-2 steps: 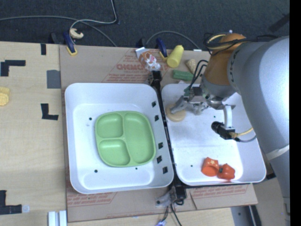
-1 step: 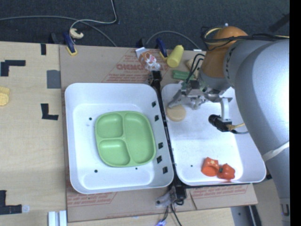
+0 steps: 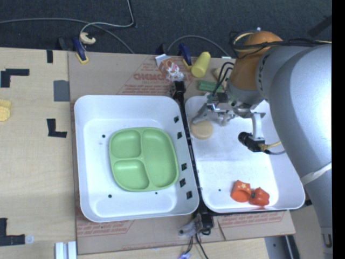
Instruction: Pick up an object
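In the right bin point(image 3: 232, 161) a round tan disc point(image 3: 202, 131) lies close to the left wall, near the back. A red and orange pepper-like object point(image 3: 249, 193) rests at the bin's front right. My gripper point(image 3: 210, 114) hangs low over the back left part of this bin, just above and behind the tan disc. The grey arm and its orange band point(image 3: 253, 58) cover the bin's back right corner. I see nothing held in the gripper.
The left bin point(image 3: 91, 144) holds a green divided plate point(image 3: 143, 158). Behind the bins, on the cardboard, lie a yellow object point(image 3: 201, 63), a small green item point(image 3: 206, 86) and a small wrapped packet point(image 3: 171, 68). A black cable fitting point(image 3: 252, 141) juts from the wrist.
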Action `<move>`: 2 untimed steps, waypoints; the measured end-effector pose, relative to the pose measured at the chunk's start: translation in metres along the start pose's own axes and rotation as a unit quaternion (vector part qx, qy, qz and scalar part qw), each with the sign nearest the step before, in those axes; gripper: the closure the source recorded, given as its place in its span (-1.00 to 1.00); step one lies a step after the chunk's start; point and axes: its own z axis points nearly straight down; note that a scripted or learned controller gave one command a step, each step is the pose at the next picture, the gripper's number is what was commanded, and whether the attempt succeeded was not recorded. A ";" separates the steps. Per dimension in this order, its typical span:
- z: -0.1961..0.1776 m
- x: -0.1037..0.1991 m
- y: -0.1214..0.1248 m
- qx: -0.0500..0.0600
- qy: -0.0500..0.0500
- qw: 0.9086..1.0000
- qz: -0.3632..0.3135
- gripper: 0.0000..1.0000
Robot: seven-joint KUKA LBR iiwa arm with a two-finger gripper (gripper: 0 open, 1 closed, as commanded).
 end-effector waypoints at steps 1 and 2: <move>0.001 0.001 0.010 0.002 0.002 1.000 -0.001 -1.00; 0.001 0.000 0.010 0.001 0.002 1.000 -0.001 -1.00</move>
